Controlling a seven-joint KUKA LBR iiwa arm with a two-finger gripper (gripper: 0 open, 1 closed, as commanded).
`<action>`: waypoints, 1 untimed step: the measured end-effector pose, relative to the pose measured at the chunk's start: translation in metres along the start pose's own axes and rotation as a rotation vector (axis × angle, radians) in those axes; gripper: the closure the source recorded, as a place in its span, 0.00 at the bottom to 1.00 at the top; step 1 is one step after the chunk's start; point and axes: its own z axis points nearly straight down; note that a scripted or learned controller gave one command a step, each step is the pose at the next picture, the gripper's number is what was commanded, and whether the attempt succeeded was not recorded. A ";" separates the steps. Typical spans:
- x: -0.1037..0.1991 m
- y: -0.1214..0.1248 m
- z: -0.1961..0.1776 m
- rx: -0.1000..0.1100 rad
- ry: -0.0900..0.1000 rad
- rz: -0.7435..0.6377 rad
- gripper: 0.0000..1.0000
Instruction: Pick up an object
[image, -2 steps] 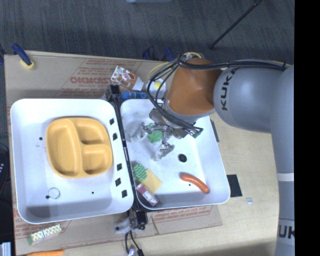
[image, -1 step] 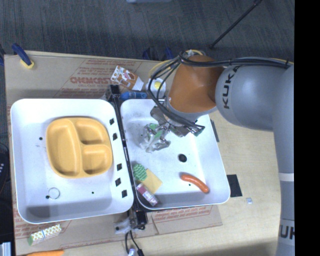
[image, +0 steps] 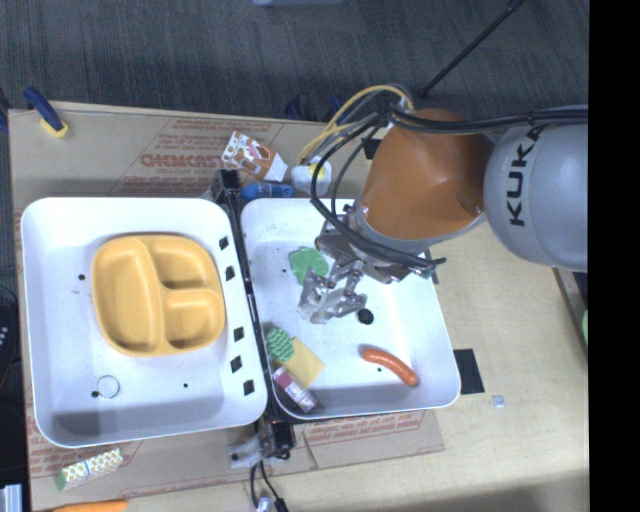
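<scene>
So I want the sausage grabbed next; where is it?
The sausage lies in the right bin, near its front right corner, below and right of the gripper.

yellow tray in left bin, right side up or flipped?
Right side up. The yellow tray lies flat in the left bin with its three compartments facing up, their hollows and dividing ridges visible. Nothing sits in them.

Two glossy white plastic bins (image: 40, 300) on matt printed cardboard (image: 180, 150). Smooth, matt yellow plastic divided tray (image: 158, 293) in the left one. Bare, shiny metal gripper (image: 328, 300). Glossy orange sausage (image: 389, 365), plastic-looking. Smooth orange wrist band (image: 420, 180), satin grey arm casing (image: 545, 190).
</scene>
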 end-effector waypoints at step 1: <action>0.000 0.000 0.000 -0.001 0.000 0.001 0.00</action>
